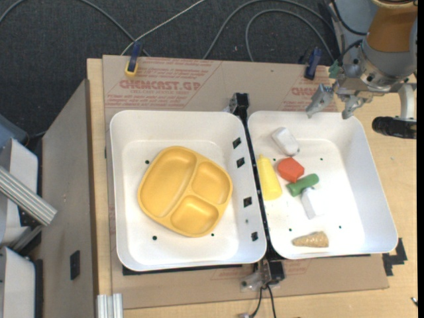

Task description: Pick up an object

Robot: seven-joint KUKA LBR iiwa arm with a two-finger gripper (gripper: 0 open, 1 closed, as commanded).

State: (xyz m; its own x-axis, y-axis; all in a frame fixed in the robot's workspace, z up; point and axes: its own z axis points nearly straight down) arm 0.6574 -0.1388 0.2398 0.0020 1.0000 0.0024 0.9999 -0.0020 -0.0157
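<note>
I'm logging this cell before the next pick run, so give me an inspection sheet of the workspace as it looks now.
Surface: cardboard-covered bench bearing the left bin and right bin side by side.
Job's things: in the right bin, a white block, yellow banana-like piece, orange-red piece, green-and-white tool and tan wedge.
Clutter: yellow divided plate in the left bin.
Grippers: gripper open, above the right bin's far edge, holding nothing.
Cables: dark and pale cables on the floor beyond the bench; more at the near edge.
Surroundings: blue clamps on the far edge; dark carpet.
</note>
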